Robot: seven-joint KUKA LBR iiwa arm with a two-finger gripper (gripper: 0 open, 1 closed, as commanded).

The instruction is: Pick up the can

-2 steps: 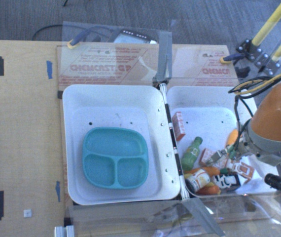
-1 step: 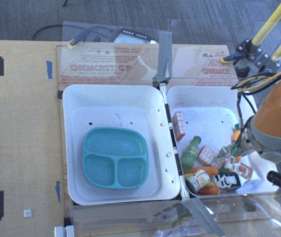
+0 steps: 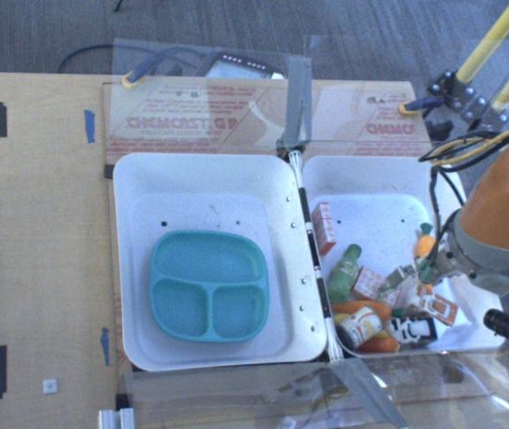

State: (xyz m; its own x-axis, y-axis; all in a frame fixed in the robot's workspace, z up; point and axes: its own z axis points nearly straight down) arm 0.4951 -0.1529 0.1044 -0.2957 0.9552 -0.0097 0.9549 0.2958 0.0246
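The can (image 3: 360,330) looks like the small item with a pale round end and a yellow-orange label, lying on its side at the front of the right bin (image 3: 371,195). It rests among other items, beside a black-and-white item (image 3: 413,330). My gripper (image 3: 404,279) reaches in from the right, low over the clutter. It sits above and to the right of the can, apart from it. The grey wrist and orange band (image 3: 503,206) hide the bin's right side.
The right bin also holds a red-and-white box (image 3: 324,228), a green bottle (image 3: 344,273), a small packet (image 3: 368,281), an orange piece (image 3: 425,239) and an orange-white packet (image 3: 440,308). A teal divided plate (image 3: 208,284) lies in the left bin (image 3: 147,186).
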